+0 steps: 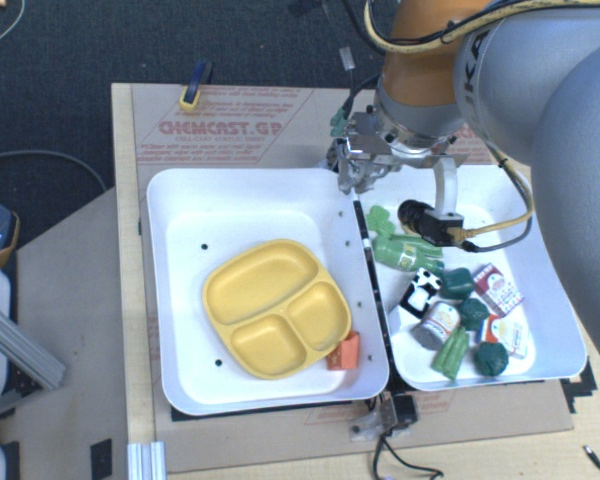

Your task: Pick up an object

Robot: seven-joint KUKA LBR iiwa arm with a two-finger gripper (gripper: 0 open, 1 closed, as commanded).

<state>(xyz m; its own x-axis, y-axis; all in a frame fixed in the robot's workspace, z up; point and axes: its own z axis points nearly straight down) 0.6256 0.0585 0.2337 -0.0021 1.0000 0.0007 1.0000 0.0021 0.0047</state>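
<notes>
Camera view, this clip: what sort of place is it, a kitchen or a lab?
Most likely a robot lab bench for grasping trials, not a kitchen: two shallow white bins sit on a protective board, toy food items fill the right one, and loose cables trail over dark carpet.

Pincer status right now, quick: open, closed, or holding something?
Pincer: cannot be told from the camera view; it sits at the back edge between the two bins, with nothing visibly gripped.

Dark carpet around a pale counter

Left of the pincer [360, 173], the counter [230, 128] bears red lettering; carpet [70, 48] lies beyond.
</notes>
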